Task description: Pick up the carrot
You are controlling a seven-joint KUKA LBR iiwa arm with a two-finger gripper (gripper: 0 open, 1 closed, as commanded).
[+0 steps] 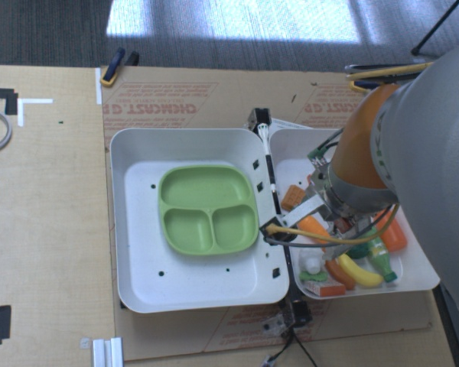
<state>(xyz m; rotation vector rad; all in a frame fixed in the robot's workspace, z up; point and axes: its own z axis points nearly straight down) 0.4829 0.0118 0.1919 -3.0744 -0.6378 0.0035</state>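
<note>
Nearest you, right bin (421,270): smooth plastic food heap – curved yellow banana (359,271), green bottle (380,260), tapered orange carrot (315,226) under the arm's wrist. Claw (344,224) is down among them; can't tell if it's spread or pinching. Left bin (130,228): glossy green three-compartment plate (209,209). Both sit on the cardboard-covered tabletop (46,228).

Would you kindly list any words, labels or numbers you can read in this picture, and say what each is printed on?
Red print on the cardboard sheet behind the left bin: upside down and blurred, not legible.
More red print on the cardboard behind the right bin: partly hidden by the arm, not legible.
Faint red print on the cardboard at the front: too blurred.
</note>
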